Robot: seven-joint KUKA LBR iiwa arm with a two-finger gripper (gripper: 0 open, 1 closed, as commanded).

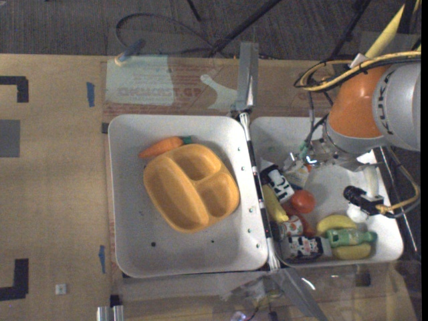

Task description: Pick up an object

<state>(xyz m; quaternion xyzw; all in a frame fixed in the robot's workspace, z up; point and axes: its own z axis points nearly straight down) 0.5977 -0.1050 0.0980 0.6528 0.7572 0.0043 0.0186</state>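
Camera view: KUKA arm's tool, finger state impossible to tell, hangs over upper-left of the right bin, w/ nearest pickable object, the red tomato, just below it toward the front edge among approx. 6 clustered items.

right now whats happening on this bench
A grey and orange robot arm reaches in from the right over the right bin, its gripper low near that bin's upper left part. Nothing can be seen between its fingers. Below it lie a tomato, a banana, a green bottle and small cartons. The left bin holds a yellow divided plate with a toy carrot beside its upper edge.
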